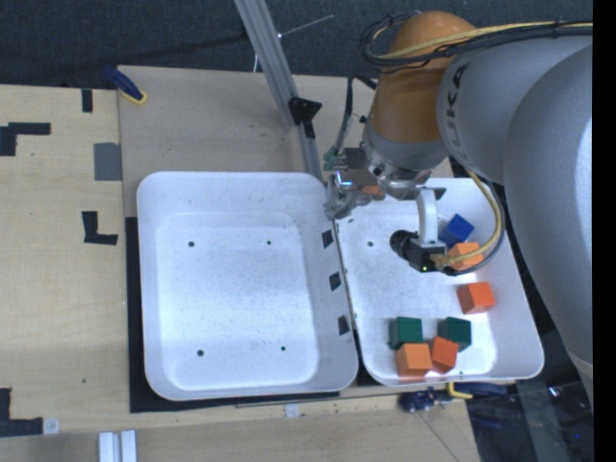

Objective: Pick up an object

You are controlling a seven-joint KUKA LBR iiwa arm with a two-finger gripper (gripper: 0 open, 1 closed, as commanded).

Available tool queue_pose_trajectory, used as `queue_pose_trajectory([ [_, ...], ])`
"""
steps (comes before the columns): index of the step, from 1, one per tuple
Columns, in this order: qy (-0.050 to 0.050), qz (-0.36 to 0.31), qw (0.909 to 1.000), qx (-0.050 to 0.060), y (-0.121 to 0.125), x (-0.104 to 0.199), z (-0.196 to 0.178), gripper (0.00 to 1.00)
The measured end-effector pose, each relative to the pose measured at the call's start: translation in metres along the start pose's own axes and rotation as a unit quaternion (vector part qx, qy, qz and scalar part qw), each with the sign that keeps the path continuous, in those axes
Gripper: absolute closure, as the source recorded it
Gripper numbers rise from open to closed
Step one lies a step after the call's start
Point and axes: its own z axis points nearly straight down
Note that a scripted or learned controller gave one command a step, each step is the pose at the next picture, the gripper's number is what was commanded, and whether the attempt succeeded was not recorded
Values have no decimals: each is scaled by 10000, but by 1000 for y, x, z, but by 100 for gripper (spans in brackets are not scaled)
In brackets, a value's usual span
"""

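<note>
Blocks lie loose in the right bin [375,292], all toward its right side and front. A blue block [456,229] sits furthest back, with an orange block [467,253] just in front of it, touching or nearly so. A second orange block [476,296] lies alone a little nearer the front. By the front rim four more are bunched: a green block [406,331] and a second green block [454,331] side by side with a small gap, and before them a third orange block [414,358] pressed against a fourth orange block [444,352]. The gripper [342,198] hangs at the bin's back left corner, over the rims where it meets the left bin [241,287], well apart from every block; whether it is parted or closed I cannot tell from this angle. The grey arm [539,114] with its orange band fills the upper right. Both bins rest on a black mat [132,306] on the bench [58,287], which bears black tape marks [96,227]. A grey pole [269,56] slants down to the bins' back edge.
</note>
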Motion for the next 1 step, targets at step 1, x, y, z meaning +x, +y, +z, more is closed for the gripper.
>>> queue_pose_trajectory([
  [1,-3,-7,10000,5,-16,58,6,100],
])
